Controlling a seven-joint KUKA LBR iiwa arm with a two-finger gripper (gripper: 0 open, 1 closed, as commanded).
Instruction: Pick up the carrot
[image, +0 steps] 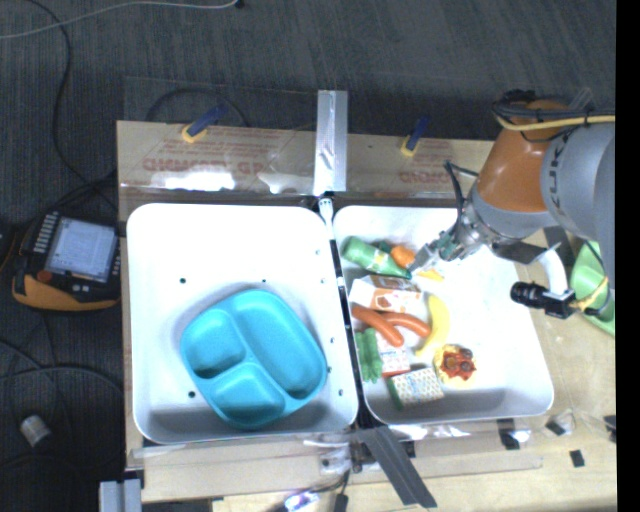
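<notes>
The carrot (402, 256) is a small orange piece near the back left of the right bin (500, 310). It lies against a green bottle (365, 255). My gripper (430, 255) comes in from the right, tilted down, with its tip just right of the carrot and very close to it or touching it. The grey arm with its orange band (515, 170) rises behind it at the upper right.
In front of the carrot lie a small printed box (395, 298), a red sausage (385, 322), a banana (438, 320), a green item (368, 352), a pizza slice (457, 362) and another box (415, 383). A blue divided plate (255, 355) sits in the left bin (160, 250).
</notes>
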